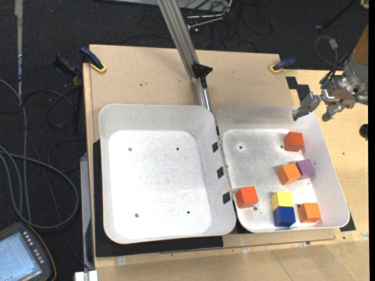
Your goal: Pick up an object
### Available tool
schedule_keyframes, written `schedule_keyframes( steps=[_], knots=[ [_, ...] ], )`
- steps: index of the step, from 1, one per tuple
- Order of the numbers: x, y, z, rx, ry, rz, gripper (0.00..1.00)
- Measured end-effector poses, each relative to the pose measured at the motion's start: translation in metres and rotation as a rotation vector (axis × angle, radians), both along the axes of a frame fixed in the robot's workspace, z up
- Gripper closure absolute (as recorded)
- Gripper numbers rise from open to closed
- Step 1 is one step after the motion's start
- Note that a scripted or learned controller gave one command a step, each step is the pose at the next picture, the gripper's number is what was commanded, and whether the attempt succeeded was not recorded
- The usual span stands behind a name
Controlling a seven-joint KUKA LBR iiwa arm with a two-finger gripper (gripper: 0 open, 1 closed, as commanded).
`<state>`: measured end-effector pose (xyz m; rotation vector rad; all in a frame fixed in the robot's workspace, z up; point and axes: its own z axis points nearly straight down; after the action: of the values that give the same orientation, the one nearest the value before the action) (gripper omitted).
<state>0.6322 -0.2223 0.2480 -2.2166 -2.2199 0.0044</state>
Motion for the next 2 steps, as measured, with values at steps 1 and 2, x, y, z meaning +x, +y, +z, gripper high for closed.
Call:
schedule_keyframes(
  steps=[1,2],
  knots=[
    [0.001,0.000,0.003,-0.002,-0.004,0.002,0.00],
    [-0.004,0.000,-0.041,-0.001,-0.001,-0.002,0.00]
  ],
)
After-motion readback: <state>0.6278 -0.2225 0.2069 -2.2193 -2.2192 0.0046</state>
